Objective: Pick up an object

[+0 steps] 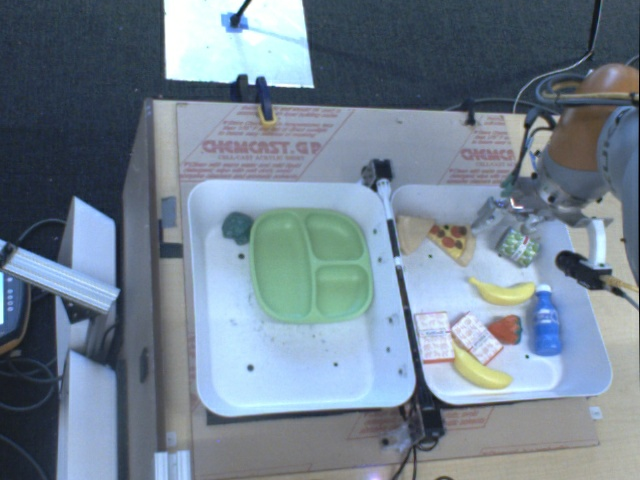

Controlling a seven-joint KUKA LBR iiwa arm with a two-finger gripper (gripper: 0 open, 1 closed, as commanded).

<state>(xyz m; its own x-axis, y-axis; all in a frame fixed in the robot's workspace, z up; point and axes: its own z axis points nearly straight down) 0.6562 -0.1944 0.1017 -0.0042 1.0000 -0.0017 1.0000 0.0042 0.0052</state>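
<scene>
A banana (482,370) lies at the right bin's (583,383) near edge. At the bin's far right, the gripper (517,230) sits over a green-speckled object (518,245); whether it grips cannot be told. Judged step: grasping. Next: a confirmed hold, then lift.

Two white bins sit side by side: the left bin (215,368) and the right bin (585,373). There are two bananas, one (503,291) at the right bin's centre, another (480,370) at 6 o'clock. Two small red-and-white cartons (433,336) (476,338) lie between them. One each: green divided plate (310,265), dark green lump (237,227), pizza slice (450,240), blue bottle (545,321), red strawberry-like piece (507,329).
</scene>
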